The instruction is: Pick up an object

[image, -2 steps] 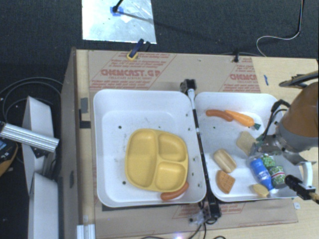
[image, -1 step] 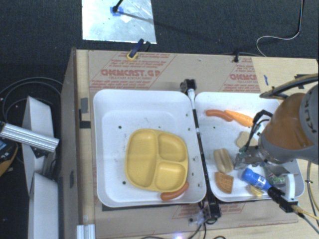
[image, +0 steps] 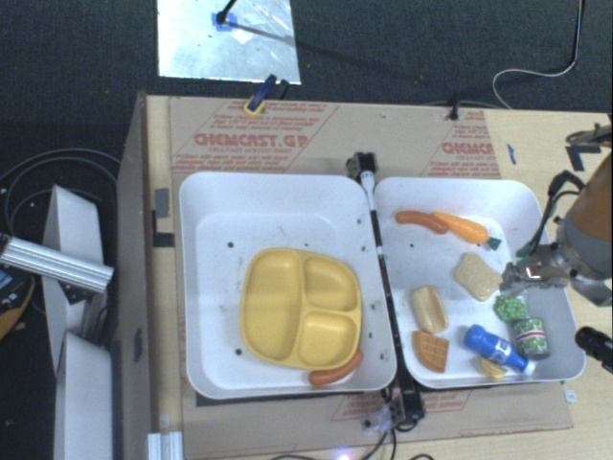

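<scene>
The right bin point(image: 536, 199) holds several toy foods. An orange carrot point(image: 462, 226) and a red sausage point(image: 414, 218) lie at the back. A tan bread slice point(image: 476, 276) sits mid-bin, with a bun point(image: 428, 309) and a waffle piece point(image: 431, 351) toward the front. A blue bottle point(image: 495, 346), a green broccoli point(image: 510, 308) and a small can point(image: 530, 337) lie front right. My gripper point(image: 520, 272) hovers at the bin's right side, just right of the bread slice and above the broccoli.
The left bin point(image: 206, 209) holds a yellow divided plate point(image: 302, 307), with a second sausage point(image: 335, 374) at its front edge. The grey arm point(image: 586, 228) comes in over the right bin's right rim. Cables lie on the left floor.
</scene>
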Tool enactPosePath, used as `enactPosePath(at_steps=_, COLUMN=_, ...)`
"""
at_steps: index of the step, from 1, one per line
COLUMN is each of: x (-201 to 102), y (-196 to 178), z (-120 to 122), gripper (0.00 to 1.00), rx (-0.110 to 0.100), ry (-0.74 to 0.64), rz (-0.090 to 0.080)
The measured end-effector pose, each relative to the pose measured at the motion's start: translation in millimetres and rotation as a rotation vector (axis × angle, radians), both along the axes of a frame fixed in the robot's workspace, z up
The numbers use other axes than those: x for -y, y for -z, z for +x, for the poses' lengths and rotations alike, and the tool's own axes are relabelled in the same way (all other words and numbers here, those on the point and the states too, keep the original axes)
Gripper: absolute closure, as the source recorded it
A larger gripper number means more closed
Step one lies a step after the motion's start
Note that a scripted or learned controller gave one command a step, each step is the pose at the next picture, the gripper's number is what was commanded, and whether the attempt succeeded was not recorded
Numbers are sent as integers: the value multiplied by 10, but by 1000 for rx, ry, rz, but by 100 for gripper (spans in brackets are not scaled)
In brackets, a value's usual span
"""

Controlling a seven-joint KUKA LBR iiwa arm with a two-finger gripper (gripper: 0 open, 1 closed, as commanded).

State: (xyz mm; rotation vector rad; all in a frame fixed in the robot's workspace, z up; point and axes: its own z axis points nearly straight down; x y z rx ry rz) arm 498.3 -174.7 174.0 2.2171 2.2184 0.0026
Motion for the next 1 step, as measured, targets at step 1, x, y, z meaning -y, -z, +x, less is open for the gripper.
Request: enactPosePath(at_steps=1, x=-7, y=9, z=-4, gripper=0, rx=-2, ry=-1, rz=1)
